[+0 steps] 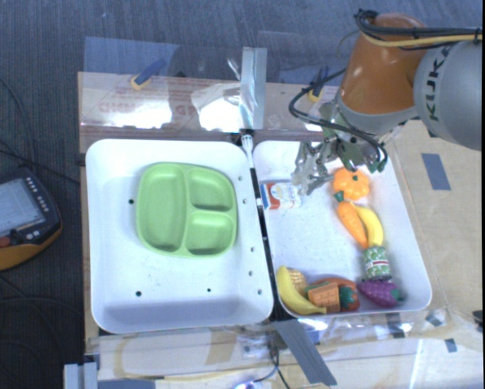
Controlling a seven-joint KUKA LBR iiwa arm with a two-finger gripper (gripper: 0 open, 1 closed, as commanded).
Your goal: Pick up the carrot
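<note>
Arm: grey KUKA arm point(449, 79) with an orange band point(380, 63), reaching in from the right edge of the camera view and ending over the far part of the right bin point(417, 241).
Fingers: the gripper point(307, 175) hangs over the far-left part of the right bin; its two metal fingers point(301, 168) point down and stand slightly apart, with nothing between them.
Carrot: the carrot point(353, 222) lies on the floor of the right bin, to the right of the fingers and nearer the camera, clearly apart from them, its length running slantwise.
Neighbours of the carrot: a yellow banana point(374, 225) lies touching its right side; an orange pepper point(351, 183) sits just beyond its far end, close to the right of the fingers.
Below the fingers: a small white packet with red and blue print point(280, 194) lies against the bin's left wall, just beside the fingertips on their near-left side.
Near end of the right bin: a green-labelled can point(377, 262), a purple bunch of grapes point(380, 292), a second banana point(295, 292) and an orange and red toy food point(333, 293), all well apart from the fingers.
Left bin: the left bin point(113, 298) holds a green divided tray point(186, 209), far to the left of the fingers.
Surface: a handheld pendant point(17, 217) lies beyond the left bin, at the view's left edge.
</note>
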